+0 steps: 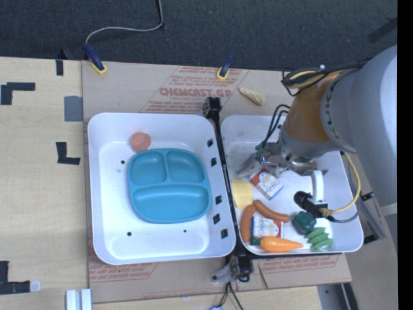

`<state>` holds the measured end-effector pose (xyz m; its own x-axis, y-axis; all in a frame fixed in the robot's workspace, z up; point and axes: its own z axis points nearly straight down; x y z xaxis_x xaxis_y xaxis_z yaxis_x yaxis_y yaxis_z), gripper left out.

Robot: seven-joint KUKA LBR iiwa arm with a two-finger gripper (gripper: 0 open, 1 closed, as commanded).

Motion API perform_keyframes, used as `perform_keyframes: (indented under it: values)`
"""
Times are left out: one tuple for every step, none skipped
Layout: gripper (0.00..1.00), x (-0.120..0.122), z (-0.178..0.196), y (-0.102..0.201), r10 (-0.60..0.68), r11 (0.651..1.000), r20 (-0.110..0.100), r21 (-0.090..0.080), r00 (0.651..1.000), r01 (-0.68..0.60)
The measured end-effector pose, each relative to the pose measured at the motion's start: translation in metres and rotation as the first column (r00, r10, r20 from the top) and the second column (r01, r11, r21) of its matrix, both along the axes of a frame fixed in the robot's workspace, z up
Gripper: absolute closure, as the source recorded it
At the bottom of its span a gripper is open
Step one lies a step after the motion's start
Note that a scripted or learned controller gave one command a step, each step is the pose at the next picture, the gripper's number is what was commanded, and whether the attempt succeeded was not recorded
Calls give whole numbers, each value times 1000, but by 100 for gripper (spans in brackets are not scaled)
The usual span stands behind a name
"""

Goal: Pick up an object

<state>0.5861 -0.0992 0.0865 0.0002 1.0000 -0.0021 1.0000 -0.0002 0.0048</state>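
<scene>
One gripper [263,162] hung low in the right bin [342,241], just above a small white packet [268,185] (whether it was spread or pressed together, I could not tell). Nearer the front lay a yellow piece [241,193], a sausage [270,210] and a carrot [280,243]. The left bin [110,237] held a blue divided plate [170,185].

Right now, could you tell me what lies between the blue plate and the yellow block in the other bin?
In the camera view, the bins' white walls and a black divider strip lie between the blue plate and the yellow block.
</scene>
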Motion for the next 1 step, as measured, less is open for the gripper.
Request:
perform_keyframes:
  values:
    - [100,0,10,-1,0,1000,0,-2,1000,0]
